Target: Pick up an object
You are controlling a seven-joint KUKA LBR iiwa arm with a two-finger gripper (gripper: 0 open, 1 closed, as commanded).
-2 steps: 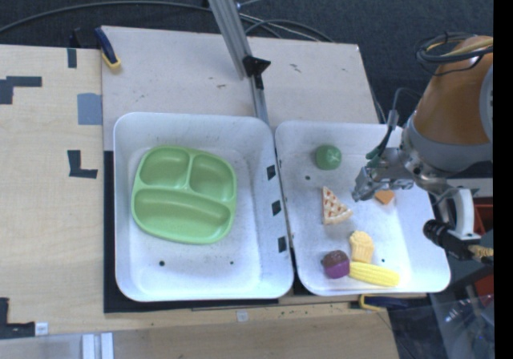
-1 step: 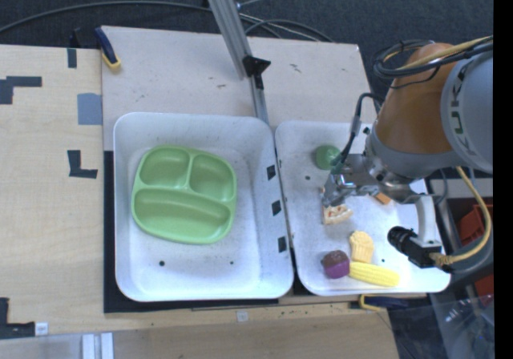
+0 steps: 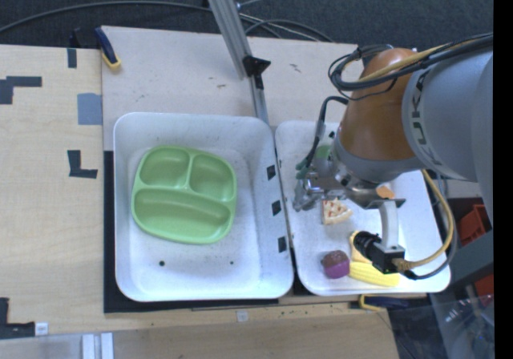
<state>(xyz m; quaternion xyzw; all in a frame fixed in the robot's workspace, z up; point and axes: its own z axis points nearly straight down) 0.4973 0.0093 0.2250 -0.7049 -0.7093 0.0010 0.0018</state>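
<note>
My gripper [image 3: 307, 191] hangs low over the left part of the right bin [image 3: 417, 289], under the orange-banded wrist. Just to its right lies a tan wedge-shaped toy [image 3: 335, 211], close to the gripper but apart from it. Nearer the front edge of the bin sit a purple object [image 3: 335, 264] and a yellow corn-like piece [image 3: 373, 273]. A small green item [image 3: 321, 152] peeks out beside the wrist, and an orange bit [image 3: 385, 190] shows under the arm. The arm hides much of this bin's floor.
The left bin [image 3: 128, 269] holds a green divided plate [image 3: 185, 194]. A metal pole [image 3: 228, 13] slants in from the top toward the wall between the bins. A black-and-yellow cable fitting [image 3: 377, 252] lies by the corn. Cables run along the arm.
</note>
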